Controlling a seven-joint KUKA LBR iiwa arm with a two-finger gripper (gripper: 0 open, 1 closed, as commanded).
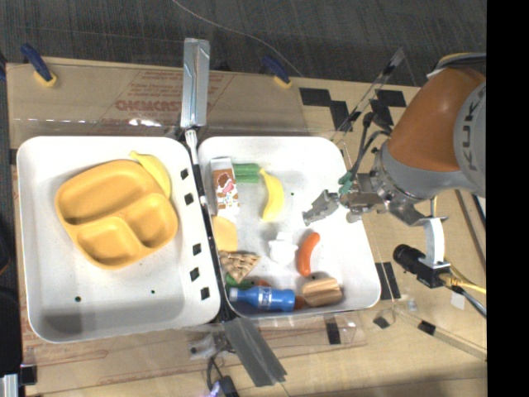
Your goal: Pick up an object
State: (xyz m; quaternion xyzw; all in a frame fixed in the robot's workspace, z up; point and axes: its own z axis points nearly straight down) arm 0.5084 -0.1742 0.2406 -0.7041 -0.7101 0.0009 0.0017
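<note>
Near the right bin's [355, 160] right wall, the claw [321, 211] hovers, empty; its opening I cannot tell. Below it lies a red sausage [307, 253], so the approach step calls for lowering.

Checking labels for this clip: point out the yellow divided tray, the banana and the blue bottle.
yellow divided tray [116, 213], camera view, on the ridge between its compartments.
banana [273, 195], camera view, middle of its curved body.
blue bottle [266, 298], camera view, middle of its side.
</note>
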